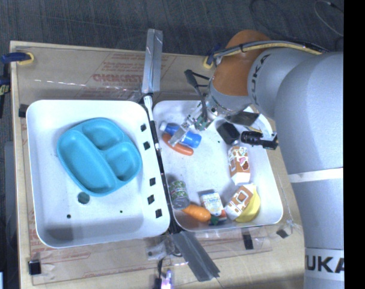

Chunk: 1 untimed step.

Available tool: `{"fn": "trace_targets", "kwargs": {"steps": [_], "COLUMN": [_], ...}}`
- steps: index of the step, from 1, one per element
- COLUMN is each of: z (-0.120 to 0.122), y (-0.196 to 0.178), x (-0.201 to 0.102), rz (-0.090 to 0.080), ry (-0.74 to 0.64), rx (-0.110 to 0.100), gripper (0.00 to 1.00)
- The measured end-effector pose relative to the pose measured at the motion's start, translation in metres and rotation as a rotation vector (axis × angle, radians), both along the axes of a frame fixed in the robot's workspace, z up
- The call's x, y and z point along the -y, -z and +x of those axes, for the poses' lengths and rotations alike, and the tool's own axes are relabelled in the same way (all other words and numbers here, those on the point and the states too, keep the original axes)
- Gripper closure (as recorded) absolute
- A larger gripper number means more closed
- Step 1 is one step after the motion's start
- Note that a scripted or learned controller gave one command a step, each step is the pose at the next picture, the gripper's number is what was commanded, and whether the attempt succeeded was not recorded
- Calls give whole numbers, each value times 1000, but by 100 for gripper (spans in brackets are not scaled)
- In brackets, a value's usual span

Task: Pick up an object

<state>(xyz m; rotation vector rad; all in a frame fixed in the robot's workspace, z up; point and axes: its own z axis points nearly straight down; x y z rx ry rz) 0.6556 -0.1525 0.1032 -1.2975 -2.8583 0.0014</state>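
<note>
My gripper (195, 124) hangs low over the upper left part of the right bin (267, 179), below the orange wrist band (233, 77). Its tip is right at the upper end of a blue bottle (188, 138), which lies on its side with a white cap pointing left. An orange carrot-like piece (181, 149) lies just under the bottle. Whether the gripper touches the bottle is hidden by the hand.
The right bin also holds a black object (229, 131), a printed carton (239, 162), a second carton on a yellow banana (249, 208), a small can (178, 192), a little box (211, 201) and an orange carrot (197, 213). A blue divided plate (99, 155) lies in the left bin (50, 221).
</note>
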Motion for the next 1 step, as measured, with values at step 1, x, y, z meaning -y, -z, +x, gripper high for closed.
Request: {"fn": "trace_targets", "kwargs": {"steps": [1], "z": [-38], "y": [12], "x": [14], "rz": [0], "ry": [130], "rx": [0], "gripper": [0]}}
